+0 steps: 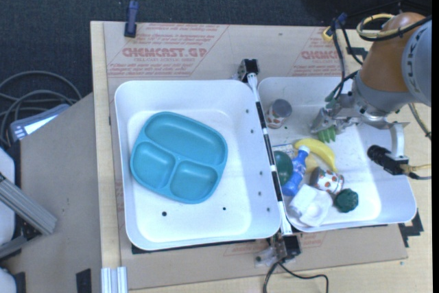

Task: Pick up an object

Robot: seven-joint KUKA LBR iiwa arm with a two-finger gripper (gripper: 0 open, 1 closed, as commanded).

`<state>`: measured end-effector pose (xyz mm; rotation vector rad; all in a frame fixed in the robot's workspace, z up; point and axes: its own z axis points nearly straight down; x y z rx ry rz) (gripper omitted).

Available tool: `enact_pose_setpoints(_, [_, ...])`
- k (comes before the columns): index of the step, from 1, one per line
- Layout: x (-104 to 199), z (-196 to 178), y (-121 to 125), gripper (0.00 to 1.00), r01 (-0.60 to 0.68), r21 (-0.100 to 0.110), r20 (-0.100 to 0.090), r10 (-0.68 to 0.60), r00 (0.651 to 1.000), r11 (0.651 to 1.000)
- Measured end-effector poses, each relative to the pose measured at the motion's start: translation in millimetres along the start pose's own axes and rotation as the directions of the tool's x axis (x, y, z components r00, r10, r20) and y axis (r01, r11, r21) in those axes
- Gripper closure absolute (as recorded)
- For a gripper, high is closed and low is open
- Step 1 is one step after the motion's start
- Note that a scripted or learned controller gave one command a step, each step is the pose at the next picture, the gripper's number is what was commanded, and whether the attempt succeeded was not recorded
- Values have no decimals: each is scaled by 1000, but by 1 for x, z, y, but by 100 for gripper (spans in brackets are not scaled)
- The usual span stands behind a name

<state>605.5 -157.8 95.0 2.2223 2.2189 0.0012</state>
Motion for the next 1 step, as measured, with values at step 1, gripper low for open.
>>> enact_pose_setpoints(1, [94,-91,-10,100,4,-1,-1,-4,1000,1000])
